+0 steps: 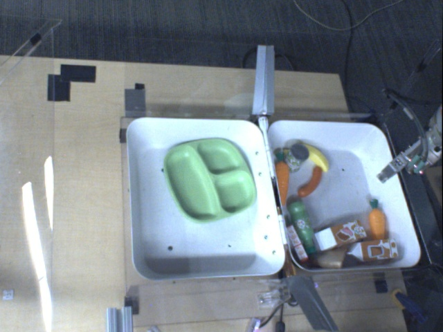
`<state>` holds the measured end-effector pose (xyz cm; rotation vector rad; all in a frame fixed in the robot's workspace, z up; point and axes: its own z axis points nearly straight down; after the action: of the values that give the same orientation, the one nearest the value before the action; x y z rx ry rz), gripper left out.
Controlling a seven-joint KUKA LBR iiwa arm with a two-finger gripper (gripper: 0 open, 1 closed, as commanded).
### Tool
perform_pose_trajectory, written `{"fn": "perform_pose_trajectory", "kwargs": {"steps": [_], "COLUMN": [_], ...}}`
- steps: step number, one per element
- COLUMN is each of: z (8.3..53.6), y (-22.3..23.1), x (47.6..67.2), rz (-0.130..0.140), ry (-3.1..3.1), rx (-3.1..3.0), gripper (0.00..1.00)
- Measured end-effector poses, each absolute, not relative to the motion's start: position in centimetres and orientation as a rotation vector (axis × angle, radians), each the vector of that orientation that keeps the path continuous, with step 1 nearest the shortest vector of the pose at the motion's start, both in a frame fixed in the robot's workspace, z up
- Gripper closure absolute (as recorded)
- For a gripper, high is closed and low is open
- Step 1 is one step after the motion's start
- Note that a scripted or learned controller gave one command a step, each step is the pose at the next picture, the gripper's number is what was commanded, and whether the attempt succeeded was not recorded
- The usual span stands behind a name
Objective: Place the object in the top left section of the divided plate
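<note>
A pale wooden bench (69, 220) is seen from above, with black tape marks (69, 78) stuck near its far left corner. Two shallow white bins are set side by side on it, touching along a shared edge below an upright metal post (264, 81). In the left bin (201, 254) a green divided plate (209, 178) is laid flat, turned at a slight angle, with one large section on its left and two smaller ones on its right. The right bin (346, 144) is crowded along its left and near sides: a carrot (282, 180) is lined up against the dividing wall, a dark-capped jar (297, 152) is tucked beside a yellow banana (318, 159), and a reddish sausage-shaped piece (310, 182) is angled just below them. A green bottle (301, 220) is laid near the middle, with small juice cartons (353, 232) bunched at the near edge and a second, smaller carrot (376, 221) propped beside them. At the far right the gripper (398, 166) is held above the right bin's outer rim, well apart from every object; whether its fingers are spread or pressed together cannot be told at this size.
</note>
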<state>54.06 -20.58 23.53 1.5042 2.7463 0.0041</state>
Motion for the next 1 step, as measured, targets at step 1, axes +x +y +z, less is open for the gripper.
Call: {"fn": "perform_pose_trajectory", "kwargs": {"steps": [1], "z": [11.46], "y": [-20.55], "x": [49.56], "rz": [0.003], "ry": [2.743], "rx": [1.521], "gripper": [1.00]}}
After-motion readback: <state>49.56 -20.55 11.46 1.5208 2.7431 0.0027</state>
